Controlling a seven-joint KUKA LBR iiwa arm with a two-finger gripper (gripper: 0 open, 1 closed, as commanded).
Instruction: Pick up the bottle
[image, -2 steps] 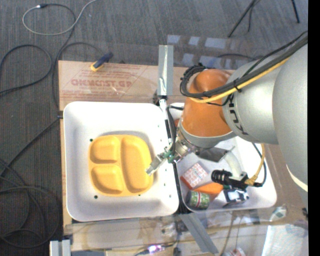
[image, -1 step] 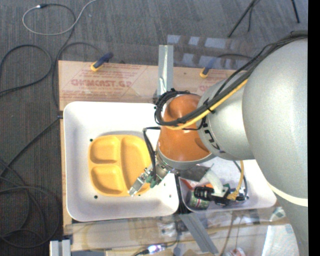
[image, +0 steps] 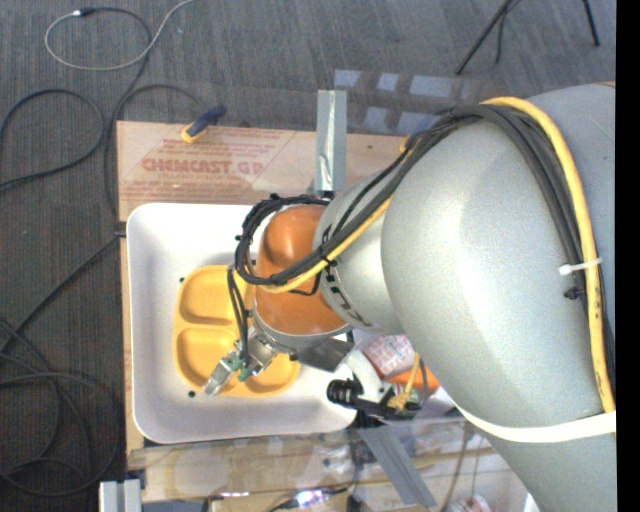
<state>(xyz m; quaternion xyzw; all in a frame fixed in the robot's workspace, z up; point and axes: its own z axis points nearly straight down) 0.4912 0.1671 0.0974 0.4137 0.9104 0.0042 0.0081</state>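
Observation:
My gripper (image: 224, 375) hangs low over the left white bin (image: 160, 250), its tip above the front compartment of a yellow divided plate (image: 205, 320). I see nothing held at the tip. The grey arm with its orange band (image: 290, 270) covers the middle and right of the view. Just past the left bin's right wall, a thing with a red and white label (image: 385, 352) and an orange patch (image: 422, 380) peeks out from under the arm. I cannot tell whether it is the bottle. The rest of it is hidden.
The bins rest on a brown printed board (image: 200, 165). A blue and yellow tool (image: 203, 121) lies at the board's far edge. Cables run over the dark floor on the left. The arm hides most of the right bin.

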